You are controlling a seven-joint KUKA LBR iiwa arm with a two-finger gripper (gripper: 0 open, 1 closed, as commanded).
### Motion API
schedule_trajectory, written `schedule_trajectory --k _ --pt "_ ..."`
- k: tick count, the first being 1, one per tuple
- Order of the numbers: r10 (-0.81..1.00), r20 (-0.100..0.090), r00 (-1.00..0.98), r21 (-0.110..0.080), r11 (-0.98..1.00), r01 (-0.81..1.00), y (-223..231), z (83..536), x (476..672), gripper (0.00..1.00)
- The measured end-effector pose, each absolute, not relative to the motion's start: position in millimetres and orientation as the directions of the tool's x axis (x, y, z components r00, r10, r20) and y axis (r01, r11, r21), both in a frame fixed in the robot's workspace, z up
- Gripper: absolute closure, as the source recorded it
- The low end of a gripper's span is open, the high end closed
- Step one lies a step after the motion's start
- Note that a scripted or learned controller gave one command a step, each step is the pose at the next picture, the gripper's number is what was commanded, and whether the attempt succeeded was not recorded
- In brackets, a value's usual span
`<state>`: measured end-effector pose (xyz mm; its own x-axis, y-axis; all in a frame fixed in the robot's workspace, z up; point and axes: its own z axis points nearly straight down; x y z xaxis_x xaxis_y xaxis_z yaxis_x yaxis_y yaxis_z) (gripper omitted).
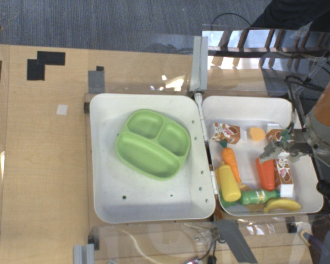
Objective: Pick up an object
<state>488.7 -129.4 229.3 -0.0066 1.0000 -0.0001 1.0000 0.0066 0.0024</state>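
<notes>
The right bin [247, 110] holds several toy foods. Among them are a carrot [230, 161], a yellow bottle [228, 183], a green bottle [259, 197], a banana [282, 204], a red piece [267, 174], a brown and white carton [285, 170], an orange slice [257, 133] and a printed packet [226, 132]. My gripper [275, 152] reaches in from the right and hangs over the right half of this bin. It is just above the red piece and the carton. Its fingers are open, with nothing between them.
The left bin [107, 197] holds a green divided plate [153, 143]. A metal divider [207, 153] separates the two bins. A second printed packet [274, 133] and a small white block [286, 190] lie close to the gripper. Cables run along the right side of the bench.
</notes>
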Motion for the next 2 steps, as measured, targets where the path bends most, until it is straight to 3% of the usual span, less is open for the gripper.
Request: schedule_trajectory --k 1,2 --pt "1.000 0.000 -0.007 0.002 0.007 1.000 -129 229 488.7 0.00" --pt "0.985 -0.005 -0.173 0.016 0.173 0.985 -95 91 502.5 0.00"
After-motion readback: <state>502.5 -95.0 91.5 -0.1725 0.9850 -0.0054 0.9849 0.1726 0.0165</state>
